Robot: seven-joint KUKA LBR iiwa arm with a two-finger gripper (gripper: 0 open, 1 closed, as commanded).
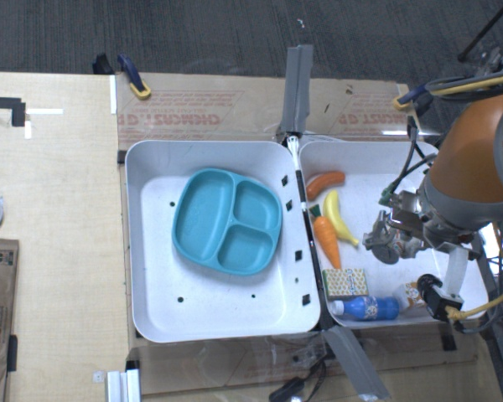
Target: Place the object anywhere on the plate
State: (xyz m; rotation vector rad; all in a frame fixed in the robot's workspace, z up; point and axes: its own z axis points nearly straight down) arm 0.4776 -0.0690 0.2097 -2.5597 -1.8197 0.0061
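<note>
While the arm reaches in from the right, its gripper [384,243] hangs over the middle of the right bin [365,159]; cannot tell whether it is wide or narrow. Blue plate [227,221], three compartments, sits mid left bin [142,249], white floor open all round it. Along the right bin's left wall: sausage [325,182] far, banana [338,219], carrot [327,240]. Near edge: small box [345,283], blue bottle [367,309] lying flat. Bin floor between banana and gripper bare.
</note>
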